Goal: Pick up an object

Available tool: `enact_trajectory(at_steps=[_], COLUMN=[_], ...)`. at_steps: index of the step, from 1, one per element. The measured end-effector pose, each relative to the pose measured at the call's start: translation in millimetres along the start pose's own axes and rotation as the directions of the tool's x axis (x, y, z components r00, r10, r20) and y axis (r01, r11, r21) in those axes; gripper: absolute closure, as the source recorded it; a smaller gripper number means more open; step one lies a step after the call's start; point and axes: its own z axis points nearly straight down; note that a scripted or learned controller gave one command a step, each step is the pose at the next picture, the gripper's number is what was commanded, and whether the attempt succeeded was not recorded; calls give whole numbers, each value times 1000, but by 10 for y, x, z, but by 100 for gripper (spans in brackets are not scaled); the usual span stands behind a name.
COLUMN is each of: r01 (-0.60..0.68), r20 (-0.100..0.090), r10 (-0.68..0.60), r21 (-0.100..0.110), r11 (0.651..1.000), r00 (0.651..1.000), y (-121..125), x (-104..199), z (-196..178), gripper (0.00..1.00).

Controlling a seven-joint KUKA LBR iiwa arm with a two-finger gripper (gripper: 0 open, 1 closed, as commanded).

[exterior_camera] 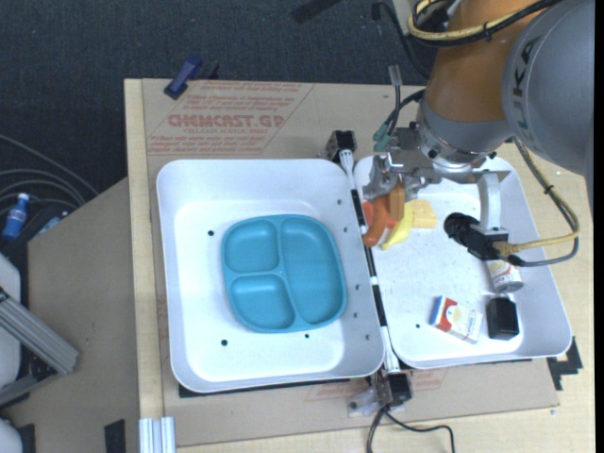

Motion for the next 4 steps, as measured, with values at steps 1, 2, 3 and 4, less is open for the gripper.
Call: enact_trajectory(at_steps=[1, 2, 3, 4], r01=[-1, 1, -2, -2], r20=[-1, -1, 1, -1], r10=[1, -1, 2, 2], r21=[4, 4, 1, 4], r11=[1000, 1000, 1000, 1000], r00=[1000, 1000, 1000, 1000], y=[-382, -865, -327, -856], x=[-76, 425, -346, -471], z=[-192, -138, -55, -110], gripper=[100, 100, 100, 100])
